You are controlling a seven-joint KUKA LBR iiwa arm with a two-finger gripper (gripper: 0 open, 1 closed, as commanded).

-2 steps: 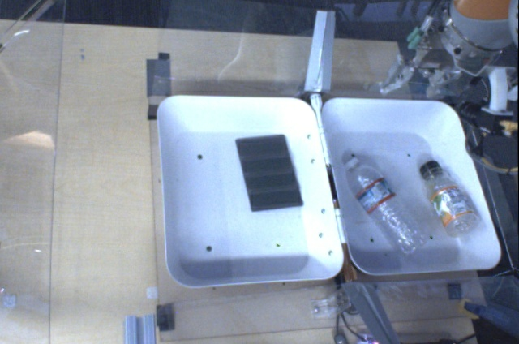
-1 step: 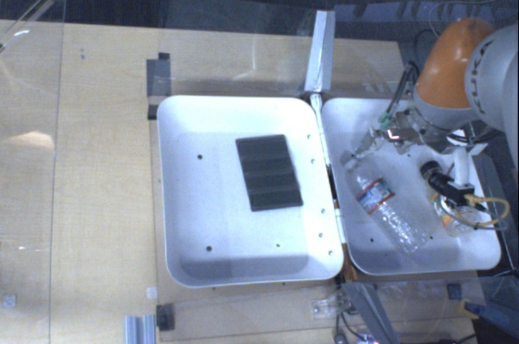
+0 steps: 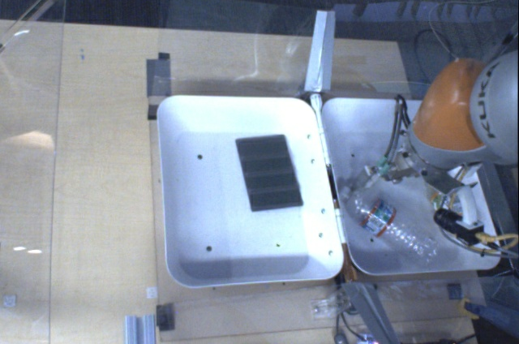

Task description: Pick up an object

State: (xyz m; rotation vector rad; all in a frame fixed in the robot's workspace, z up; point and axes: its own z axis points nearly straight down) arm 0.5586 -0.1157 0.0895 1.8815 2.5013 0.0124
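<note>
Grey arm (image 3: 478,111) reaching from right, orange band, wrist lowered

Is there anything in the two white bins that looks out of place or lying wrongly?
Nothing looks damaged or spilled. The dark ribbed rectangular pad lies flat but askew in the left white bin, and the clear plastic bottle lies on its side in the right white bin.

Objects for pickup: two items, one per bin

Dark ribbed rectangular pad (image 3: 269,172) lies flat near the centre of the left bin (image 3: 186,253), long axis slightly skewed; clear plastic bottle (image 3: 388,222) with a small orange-and-blue label lies on its side in the right bin (image 3: 357,123), running diagonally toward the near right corner
</note>
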